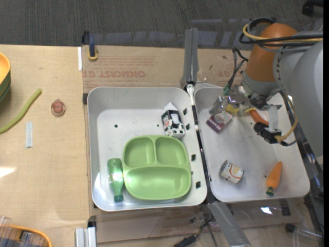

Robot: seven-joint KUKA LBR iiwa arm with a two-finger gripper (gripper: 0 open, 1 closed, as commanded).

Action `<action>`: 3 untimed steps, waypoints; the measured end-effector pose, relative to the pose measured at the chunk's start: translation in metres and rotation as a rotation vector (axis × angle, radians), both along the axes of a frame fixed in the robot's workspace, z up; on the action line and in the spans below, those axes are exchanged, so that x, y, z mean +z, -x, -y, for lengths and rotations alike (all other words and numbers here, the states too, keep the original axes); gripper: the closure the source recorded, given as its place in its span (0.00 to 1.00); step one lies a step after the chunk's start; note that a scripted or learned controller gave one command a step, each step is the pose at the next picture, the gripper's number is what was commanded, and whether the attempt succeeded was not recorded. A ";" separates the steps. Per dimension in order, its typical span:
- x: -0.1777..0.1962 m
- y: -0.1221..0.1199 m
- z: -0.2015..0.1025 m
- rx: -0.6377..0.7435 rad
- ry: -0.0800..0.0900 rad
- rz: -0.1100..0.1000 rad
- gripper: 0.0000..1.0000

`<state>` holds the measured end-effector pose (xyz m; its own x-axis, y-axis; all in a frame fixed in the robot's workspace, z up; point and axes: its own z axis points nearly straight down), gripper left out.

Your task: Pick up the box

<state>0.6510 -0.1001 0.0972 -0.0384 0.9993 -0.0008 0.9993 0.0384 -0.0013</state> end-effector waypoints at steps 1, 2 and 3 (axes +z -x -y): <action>0.000 0.012 0.000 -0.102 -0.001 0.012 0.00; 0.001 0.028 -0.005 -0.002 0.002 0.014 0.00; 0.001 0.039 -0.005 -0.021 0.001 0.014 0.00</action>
